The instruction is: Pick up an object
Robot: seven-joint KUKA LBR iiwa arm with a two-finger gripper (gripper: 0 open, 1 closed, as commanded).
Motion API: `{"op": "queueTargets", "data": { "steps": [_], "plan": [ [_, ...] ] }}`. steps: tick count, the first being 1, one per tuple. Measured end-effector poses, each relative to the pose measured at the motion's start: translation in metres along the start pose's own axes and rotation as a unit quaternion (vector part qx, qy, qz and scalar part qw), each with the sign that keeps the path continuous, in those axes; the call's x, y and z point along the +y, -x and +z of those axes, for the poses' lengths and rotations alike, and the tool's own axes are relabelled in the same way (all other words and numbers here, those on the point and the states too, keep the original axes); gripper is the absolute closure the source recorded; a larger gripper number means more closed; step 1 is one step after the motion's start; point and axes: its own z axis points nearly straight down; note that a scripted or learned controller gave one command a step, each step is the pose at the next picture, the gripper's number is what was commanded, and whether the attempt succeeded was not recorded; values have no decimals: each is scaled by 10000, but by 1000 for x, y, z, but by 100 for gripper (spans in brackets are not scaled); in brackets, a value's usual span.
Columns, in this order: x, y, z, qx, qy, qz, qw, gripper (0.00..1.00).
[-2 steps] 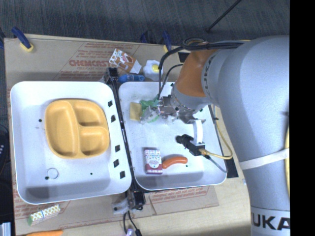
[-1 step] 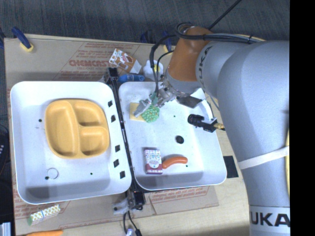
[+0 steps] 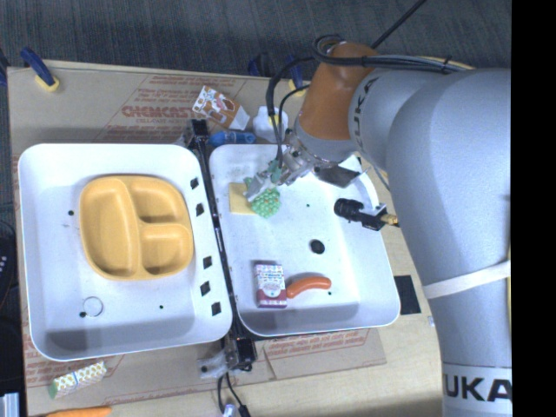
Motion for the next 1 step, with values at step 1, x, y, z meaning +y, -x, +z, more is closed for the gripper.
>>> {"op": "queueTargets", "data": {
  "steps": [1],
  "plan": [
    [-17,-75,-90,9,6,-148,9999,100]
  ]
}}
